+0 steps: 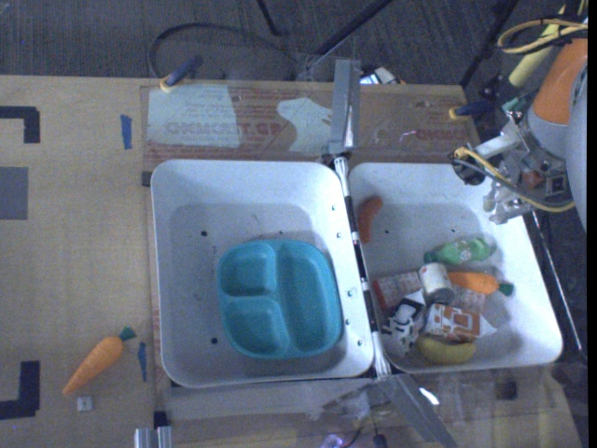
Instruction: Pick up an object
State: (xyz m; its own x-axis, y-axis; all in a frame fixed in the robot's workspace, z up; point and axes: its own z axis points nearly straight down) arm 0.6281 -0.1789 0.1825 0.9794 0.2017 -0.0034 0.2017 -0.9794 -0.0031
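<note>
The right bin [522, 241] holds a heap of small items near its front. Among them are a green bottle [462, 250], an orange carrot [474, 283], a small white can [433, 275], a printed orange-and-white box [453, 322], a yellow banana [446, 350] and a black-and-white toy [402, 321]. An orange-red sausage shape [369, 217] lies alone by the bin's left wall. My gripper [502, 209] hangs over the bin's far right corner, above and to the right of the bottle, with nothing seen in it.
The left bin [187, 203] holds a blue divided plate [278, 299]. A second toy carrot [93, 364] lies on the bench left of the bins. Cables loop around the arm's wrist [522, 171]. A metal divider [341, 110] runs behind the bins.
</note>
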